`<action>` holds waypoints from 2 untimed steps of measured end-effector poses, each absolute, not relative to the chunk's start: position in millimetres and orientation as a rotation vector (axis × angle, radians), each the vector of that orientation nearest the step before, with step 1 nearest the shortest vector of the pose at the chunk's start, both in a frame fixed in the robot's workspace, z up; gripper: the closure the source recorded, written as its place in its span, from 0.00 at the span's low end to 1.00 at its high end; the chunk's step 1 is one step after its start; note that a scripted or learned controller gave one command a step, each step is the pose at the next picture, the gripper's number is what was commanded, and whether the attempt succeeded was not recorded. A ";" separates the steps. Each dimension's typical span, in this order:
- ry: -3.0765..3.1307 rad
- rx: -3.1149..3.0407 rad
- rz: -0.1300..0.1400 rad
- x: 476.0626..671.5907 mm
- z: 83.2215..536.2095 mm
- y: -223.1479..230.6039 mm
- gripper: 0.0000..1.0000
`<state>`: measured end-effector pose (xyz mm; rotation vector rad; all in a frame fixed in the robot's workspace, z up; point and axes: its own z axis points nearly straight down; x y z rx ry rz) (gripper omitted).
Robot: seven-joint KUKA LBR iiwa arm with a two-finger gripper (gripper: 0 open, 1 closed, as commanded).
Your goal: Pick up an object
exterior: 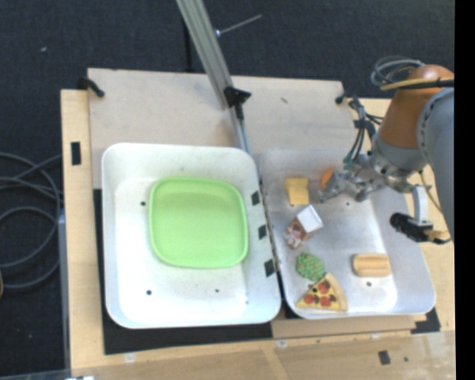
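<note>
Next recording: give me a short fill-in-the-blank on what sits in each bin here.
1. The left bin holds a square plate coloured ____.
2. The pizza slice lies in the ____ bin.
3. Just above the pizza slice sits a piece of toy ____.
4. The end effector hovers at the right bin's ____ edge.

Missing words: green; right; broccoli; far

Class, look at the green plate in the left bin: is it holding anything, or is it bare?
Bare. The green plate shows plain green across its whole face; the toy foods all lie in the right bin.
</note>
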<state>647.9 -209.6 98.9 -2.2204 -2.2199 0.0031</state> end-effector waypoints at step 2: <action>-2.225 -2.225 -0.004 654.3 163.7 -220.1 1.00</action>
